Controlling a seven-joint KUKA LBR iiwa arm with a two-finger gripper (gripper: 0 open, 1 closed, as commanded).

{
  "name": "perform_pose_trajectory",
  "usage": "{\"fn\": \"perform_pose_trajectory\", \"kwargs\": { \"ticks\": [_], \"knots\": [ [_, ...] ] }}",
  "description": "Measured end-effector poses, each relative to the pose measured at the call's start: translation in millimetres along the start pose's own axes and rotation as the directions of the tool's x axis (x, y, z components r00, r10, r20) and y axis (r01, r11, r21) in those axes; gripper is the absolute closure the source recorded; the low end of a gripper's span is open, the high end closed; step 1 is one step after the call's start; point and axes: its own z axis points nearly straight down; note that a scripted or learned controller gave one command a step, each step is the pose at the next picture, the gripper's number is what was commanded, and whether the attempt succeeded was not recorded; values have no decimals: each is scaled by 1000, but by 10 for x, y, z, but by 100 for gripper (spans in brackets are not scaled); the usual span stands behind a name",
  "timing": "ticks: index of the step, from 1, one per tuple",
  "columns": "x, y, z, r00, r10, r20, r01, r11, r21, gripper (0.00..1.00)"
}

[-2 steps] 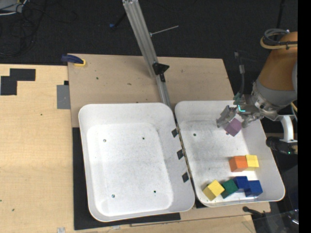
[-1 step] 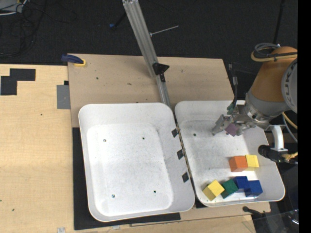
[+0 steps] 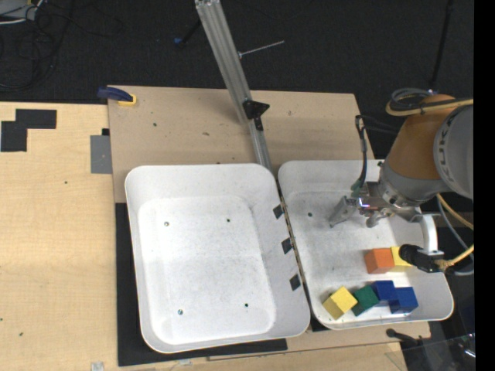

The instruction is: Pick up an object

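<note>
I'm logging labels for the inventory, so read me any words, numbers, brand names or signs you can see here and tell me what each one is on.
None: there is no readable text in this view.
The blocks in the right bin, orange, yellow, green and blue, have plain faces.
The arm and the left bin carry no visible label.

Yellow block (image 3: 403,255) partly behind orange block (image 3: 379,260), arm (image 3: 433,153) cropped right
</note>
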Motion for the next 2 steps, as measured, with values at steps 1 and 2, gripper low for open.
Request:
{"fn": "perform_pose_trajectory", "kwargs": {
  "ticks": [1,2],
  "knots": [
    [8,3,178,1000,2,1,-2,1000,-5,0],
    [1,2,74,1000,7,0,-7,1000,-5,100]
  ]
}}
